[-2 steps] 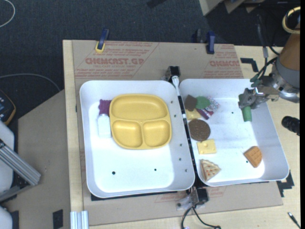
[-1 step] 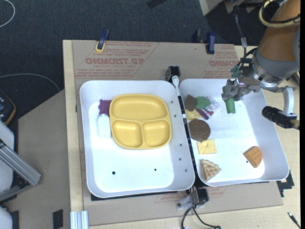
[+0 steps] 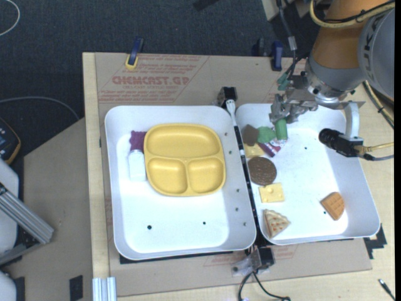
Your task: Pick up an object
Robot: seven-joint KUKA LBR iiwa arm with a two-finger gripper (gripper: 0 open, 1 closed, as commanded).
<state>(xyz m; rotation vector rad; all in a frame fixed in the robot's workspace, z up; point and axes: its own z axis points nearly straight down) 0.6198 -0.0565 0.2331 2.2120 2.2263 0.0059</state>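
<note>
My gripper hangs low over the back left part of the right bin. Right under it is a green object, touching or nearly touching the gripper's tip. A small purple and white piece lies just in front of the green object, and a grey-brown lump lies to its left. Further forward are a round brown cookie, a yellow cheese square, a triangular sandwich piece and an orange-brown bread piece.
The left bin holds a yellow divided plate, with a purple item and a white item along its left side. A black divider edge separates the bins. The arm's orange band rises at the back right.
</note>
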